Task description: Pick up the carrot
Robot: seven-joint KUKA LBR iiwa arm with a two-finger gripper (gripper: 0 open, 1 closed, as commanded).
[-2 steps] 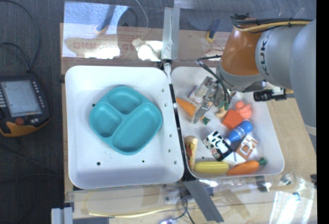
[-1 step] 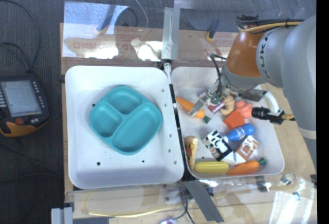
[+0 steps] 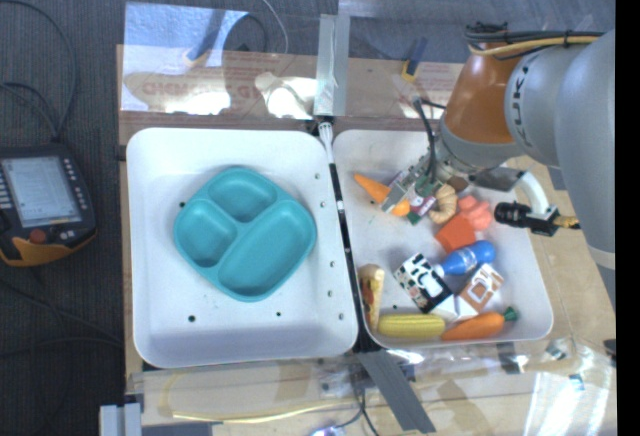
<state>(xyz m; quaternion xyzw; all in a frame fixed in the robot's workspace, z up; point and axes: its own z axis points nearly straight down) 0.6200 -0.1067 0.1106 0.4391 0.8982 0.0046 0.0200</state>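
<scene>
A long orange carrot [image 3: 475, 326] with a green end lies against the front wall of the right bin [image 3: 345, 224], next to a yellow piece [image 3: 410, 326]. My gripper [image 3: 407, 192] is low in the back part of that bin, well away from this carrot. Just left of the gripper lies a short pointed orange piece [image 3: 372, 187], and a small orange bit [image 3: 402, 209] sits right under the gripper's tip. Whether anything is held is hidden by the wrist.
The left bin [image 3: 150, 324] holds a teal divided plate [image 3: 245, 229]. Crowded in the right bin are a red-orange block [image 3: 470, 217], a blue bottle [image 3: 470, 257], a black-and-white cube [image 3: 420, 279], a white and orange box [image 3: 482, 289] and a tan piece [image 3: 372, 286].
</scene>
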